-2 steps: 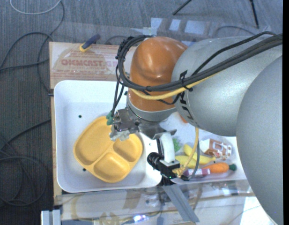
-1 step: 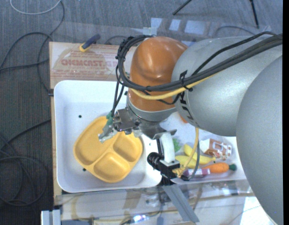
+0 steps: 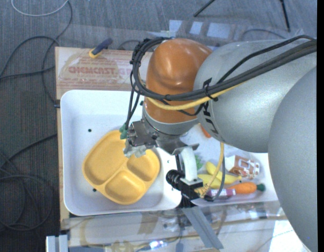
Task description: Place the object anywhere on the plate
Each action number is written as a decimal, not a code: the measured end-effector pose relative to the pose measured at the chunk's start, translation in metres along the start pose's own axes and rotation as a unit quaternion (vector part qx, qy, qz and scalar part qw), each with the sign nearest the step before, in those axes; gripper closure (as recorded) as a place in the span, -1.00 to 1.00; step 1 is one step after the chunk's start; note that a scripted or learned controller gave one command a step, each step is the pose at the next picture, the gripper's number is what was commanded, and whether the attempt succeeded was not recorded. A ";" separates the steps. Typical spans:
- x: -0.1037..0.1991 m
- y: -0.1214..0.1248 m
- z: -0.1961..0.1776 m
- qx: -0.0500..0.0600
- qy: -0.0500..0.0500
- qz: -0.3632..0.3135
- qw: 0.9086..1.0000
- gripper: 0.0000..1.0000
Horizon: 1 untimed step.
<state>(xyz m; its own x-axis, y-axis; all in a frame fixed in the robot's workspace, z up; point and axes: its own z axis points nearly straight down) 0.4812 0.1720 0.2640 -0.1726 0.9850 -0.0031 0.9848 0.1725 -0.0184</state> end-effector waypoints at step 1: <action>0.000 0.000 0.000 0.000 0.000 0.000 1.000 -1.00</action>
